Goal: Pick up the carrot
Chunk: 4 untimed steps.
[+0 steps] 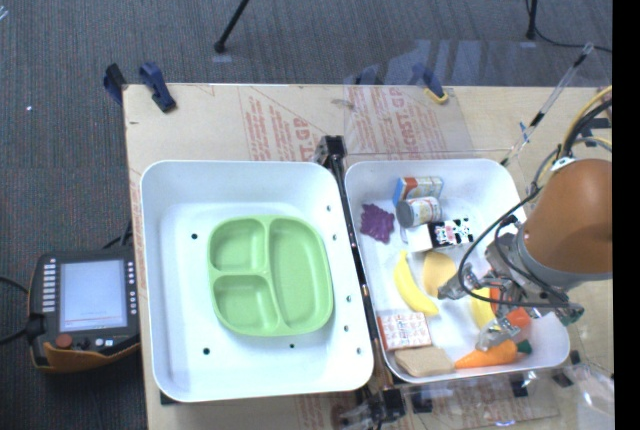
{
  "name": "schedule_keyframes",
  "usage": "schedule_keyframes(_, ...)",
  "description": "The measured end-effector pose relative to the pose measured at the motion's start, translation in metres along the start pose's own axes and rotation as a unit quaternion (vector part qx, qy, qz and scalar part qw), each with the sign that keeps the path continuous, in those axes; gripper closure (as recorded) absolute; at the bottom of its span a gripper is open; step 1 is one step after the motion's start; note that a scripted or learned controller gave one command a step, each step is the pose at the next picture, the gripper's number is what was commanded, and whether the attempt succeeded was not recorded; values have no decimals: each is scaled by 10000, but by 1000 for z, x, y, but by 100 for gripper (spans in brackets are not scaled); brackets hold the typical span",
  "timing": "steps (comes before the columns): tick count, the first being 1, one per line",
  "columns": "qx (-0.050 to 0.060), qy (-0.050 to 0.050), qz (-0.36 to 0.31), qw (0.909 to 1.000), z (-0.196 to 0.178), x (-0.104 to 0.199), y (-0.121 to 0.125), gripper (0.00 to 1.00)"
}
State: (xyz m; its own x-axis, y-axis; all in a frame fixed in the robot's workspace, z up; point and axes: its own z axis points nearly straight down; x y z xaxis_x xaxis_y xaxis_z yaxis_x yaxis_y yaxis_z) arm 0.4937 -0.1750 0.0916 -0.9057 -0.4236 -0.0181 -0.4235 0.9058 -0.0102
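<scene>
The carrot (488, 354), orange with a green tip, lies along the near right corner of the right bin (500, 174). My gripper (497, 302) hangs low over that bin's right side, just above and behind the carrot, under the arm's orange band (572, 214). The wrist body and its cables hide its tip, so nothing can be seen held in it. A small yellow item (481, 304) and an orange piece (516, 319) lie right beside the gripper.
The right bin also holds a banana (408, 284), a pale yellow round fruit (438, 270), purple grapes (377, 222), a can (419, 211), small boxes (405, 328) and a bread slice (425, 361). A green divided plate (270, 275) sits in the left bin (160, 218).
</scene>
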Motion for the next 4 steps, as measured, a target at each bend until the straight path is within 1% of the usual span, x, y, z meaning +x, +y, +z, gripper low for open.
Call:
schedule_keyframes(1, -30, 16, -30, 10000, -8, -1, 3, 100)
schedule_keyframes(2, -34, 21, -33, 10000, -8, -1, 3, 0)
schedule_keyframes(3, -37, 1, -57, 10000, -17, -4, 5, 100)
schedule_keyframes(4, -33, 60, 169, 9998, -81, 13, -36, 100)
